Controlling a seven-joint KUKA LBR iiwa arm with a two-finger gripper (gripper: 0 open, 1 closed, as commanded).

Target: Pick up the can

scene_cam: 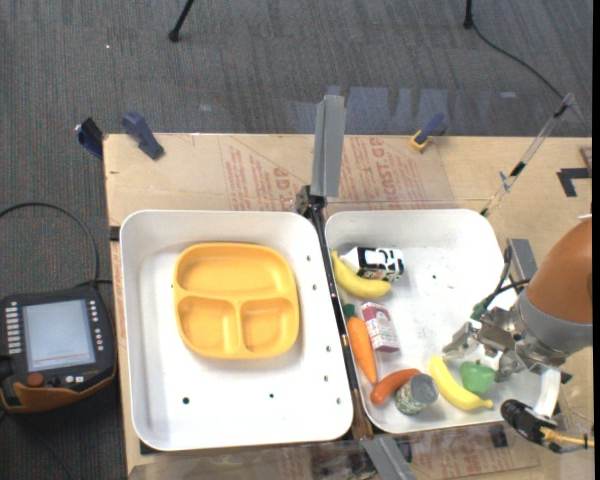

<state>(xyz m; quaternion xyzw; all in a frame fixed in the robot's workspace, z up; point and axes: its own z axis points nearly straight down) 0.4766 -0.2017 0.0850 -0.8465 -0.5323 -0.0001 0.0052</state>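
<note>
We see the can (pixel 416 394) at the right bin's (pixel 450 230) near edge, between a carrot (pixel 393 385) and a banana (pixel 457 385), with the gripper (pixel 480 353) close by.

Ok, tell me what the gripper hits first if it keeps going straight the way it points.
Probably the green object just under the gripper, beside a banana; the can lies farther left. Depth is unclear.

A robotics lab: a teach pendant (pixel 52 353) lies on grey carpet (pixel 280 48) at nine o'clock, beside a cardboard-covered surface (pixel 240 173) bearing clamps (pixel 140 133).

Can (pixel 416 394) in right bin (pixel 450 228) — between carrot (pixel 393 384), banana (pixel 457 385).
</note>
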